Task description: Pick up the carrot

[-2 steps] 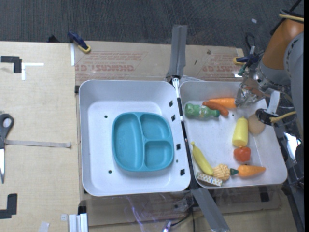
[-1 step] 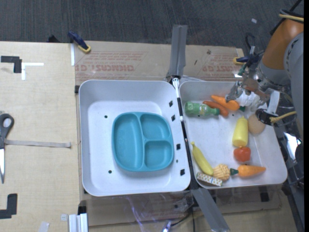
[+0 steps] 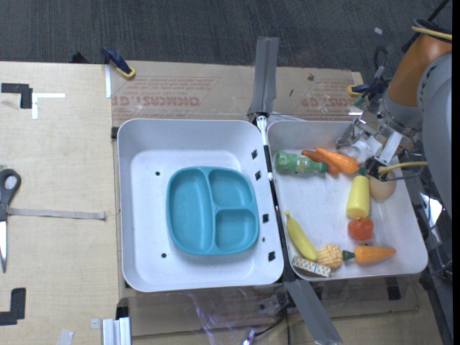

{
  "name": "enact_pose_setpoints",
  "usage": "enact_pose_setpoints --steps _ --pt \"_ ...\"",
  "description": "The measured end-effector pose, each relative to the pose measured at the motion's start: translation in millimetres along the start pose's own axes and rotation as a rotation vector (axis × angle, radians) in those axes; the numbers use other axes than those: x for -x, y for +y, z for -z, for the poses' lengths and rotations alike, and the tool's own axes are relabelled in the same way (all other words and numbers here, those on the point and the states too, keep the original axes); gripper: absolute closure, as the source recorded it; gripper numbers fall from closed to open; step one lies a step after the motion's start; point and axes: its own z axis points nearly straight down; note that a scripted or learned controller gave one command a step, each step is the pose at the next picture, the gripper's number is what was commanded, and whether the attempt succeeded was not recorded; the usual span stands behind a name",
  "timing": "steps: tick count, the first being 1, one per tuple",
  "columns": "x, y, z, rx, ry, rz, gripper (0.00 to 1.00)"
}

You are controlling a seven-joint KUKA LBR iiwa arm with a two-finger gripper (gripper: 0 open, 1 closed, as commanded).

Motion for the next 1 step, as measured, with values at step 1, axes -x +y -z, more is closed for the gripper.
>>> enact_pose_setpoints --steps 1 --pt "-6.9 -54.0 -4.6 0.001 -0.009 -0.051 0.0"
